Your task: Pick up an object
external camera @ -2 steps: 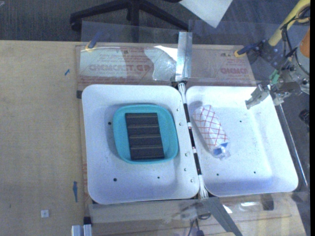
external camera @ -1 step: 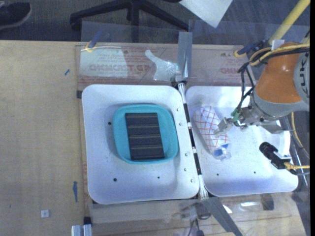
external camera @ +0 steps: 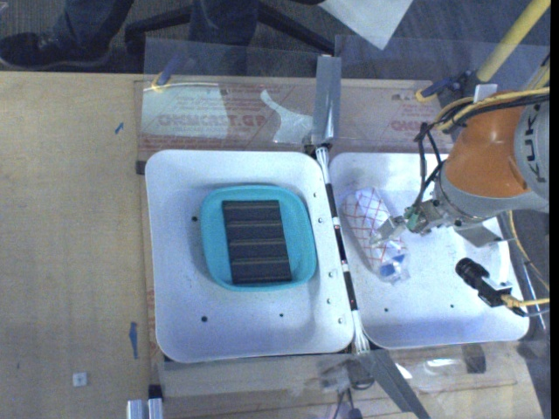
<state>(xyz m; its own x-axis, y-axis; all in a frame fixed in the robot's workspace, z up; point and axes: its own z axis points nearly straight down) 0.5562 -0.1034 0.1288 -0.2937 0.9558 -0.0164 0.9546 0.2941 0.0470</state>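
White plastic made up the two shallow bins that sat side by side on the wooden bench (external camera: 70, 234), seen from above at a slant. The left bin (external camera: 166, 260) held a teal tray (external camera: 301, 234) near its middle, and a dark ribbed block (external camera: 256, 241) lay flat inside that tray. The right bin (external camera: 437, 312) held a crumpled white packet (external camera: 365, 215) with a red criss-cross pattern, lying in the bin's left half, close to the wall shared with the other bin. A small bluish, shiny scrap (external camera: 393, 264) lay just below the packet, touching or nearly touching it.

The arm (external camera: 489, 155), grey with its orange band, reached in from the right over the right bin. The gripper (external camera: 403, 223) was low at the packet's right edge. Whether it was released or clenched could not be told, nor whether it touched the packet.
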